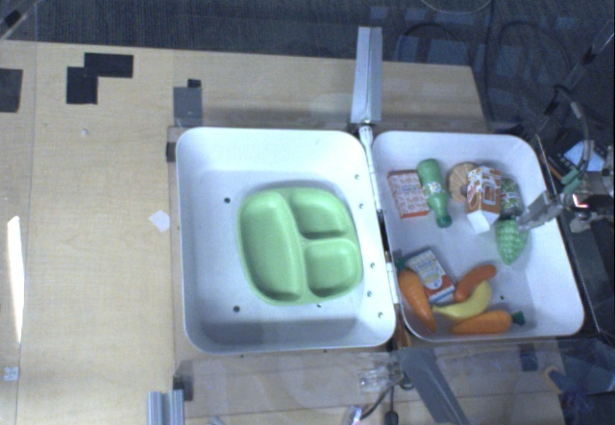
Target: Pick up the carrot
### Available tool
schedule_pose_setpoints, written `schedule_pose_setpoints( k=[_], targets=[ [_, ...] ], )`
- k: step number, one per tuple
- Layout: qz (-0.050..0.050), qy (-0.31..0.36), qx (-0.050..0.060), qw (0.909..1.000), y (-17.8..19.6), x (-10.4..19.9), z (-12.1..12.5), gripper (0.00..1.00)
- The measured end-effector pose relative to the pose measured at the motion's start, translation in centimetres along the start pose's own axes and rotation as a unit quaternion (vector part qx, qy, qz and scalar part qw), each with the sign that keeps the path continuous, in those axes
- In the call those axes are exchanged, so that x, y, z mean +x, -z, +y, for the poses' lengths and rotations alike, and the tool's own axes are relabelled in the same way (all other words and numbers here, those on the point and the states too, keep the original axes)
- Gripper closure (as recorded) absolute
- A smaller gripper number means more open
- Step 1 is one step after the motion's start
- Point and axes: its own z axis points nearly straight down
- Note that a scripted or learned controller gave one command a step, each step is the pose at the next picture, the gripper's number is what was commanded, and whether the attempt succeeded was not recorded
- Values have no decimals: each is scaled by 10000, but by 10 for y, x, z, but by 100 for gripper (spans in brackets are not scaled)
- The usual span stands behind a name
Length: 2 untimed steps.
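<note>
The carrot (483, 322) is orange with a small green tip. It lies along the front wall of the right bin (567, 269), just below a yellow banana (468, 304). The gripper (534, 212) reaches in over the bin's right wall, near the back right. It hangs just above a green bumpy toy (509, 240) and nothing shows held in it. The carrot is well in front of the gripper, toward the near edge.
Other orange pieces lie close to the carrot: a fat one (414, 295) at the front left and a reddish one (477, 278). A small carton (430, 272), a red packet (408, 194), a green bottle (435, 190) and a bread packet (480, 187) share the bin. The left bin (207, 221) holds a green divided plate (300, 242).
</note>
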Motion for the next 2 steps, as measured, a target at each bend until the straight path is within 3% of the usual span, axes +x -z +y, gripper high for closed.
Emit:
schedule_pose_setpoints(
  k=[1,2],
  targets=[
    [-2,181,-18,9998,-157,45,-8,0],
    [-12,-7,-65,10000,-163,94,-9,0]
  ],
)
